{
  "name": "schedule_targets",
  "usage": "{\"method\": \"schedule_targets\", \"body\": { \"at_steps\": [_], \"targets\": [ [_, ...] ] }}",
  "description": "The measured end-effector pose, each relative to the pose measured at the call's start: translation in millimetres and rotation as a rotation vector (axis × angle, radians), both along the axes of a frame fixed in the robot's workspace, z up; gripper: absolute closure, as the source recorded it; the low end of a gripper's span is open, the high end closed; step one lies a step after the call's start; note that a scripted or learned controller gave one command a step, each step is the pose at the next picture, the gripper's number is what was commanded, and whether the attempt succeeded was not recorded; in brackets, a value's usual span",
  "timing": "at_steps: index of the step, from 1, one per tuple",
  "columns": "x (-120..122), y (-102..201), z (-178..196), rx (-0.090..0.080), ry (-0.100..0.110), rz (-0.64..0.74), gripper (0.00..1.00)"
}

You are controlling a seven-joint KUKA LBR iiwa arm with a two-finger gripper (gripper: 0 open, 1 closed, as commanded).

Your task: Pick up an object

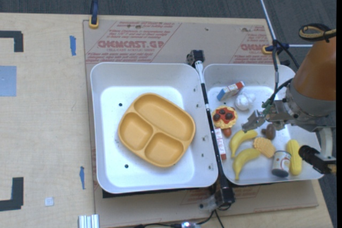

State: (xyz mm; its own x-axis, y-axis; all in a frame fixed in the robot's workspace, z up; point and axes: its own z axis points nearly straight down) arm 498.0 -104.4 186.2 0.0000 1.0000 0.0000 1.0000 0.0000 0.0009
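In the right bin [299, 178] the gripper [260, 119] hangs low over a tight cluster of toy food, reaching in from the right, with the arm's orange band [319, 72] above it. Whether its fingers stand apart or together cannot be told; the metal parts blur into the clutter, and nothing shows clamped between them. Just beside the gripper on the near side lie two bananas [243, 149], a cracker-like biscuit [263, 146] and a small dark piece [270, 131] that I cannot name. To the left sits a little pizza [225, 115]; farther off, a white lump [243, 101] and a red-and-blue carton [228, 89]. A small can [280, 163] and a corn cob [293, 156] lie near the front right. The likely trouble is crowding: closing here could pinch two pieces together, or nudge the curved bananas aside. The left bin [101, 115] holds a divided yellow plate [155, 129].
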Motion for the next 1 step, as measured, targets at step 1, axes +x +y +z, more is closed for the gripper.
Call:
{"method": "schedule_targets", "body": {
  "at_steps": [1],
  "targets": [
    [5.5, 5.0, -93.6, -0.005, -0.015, 0.001, 0.00]
  ]
}}
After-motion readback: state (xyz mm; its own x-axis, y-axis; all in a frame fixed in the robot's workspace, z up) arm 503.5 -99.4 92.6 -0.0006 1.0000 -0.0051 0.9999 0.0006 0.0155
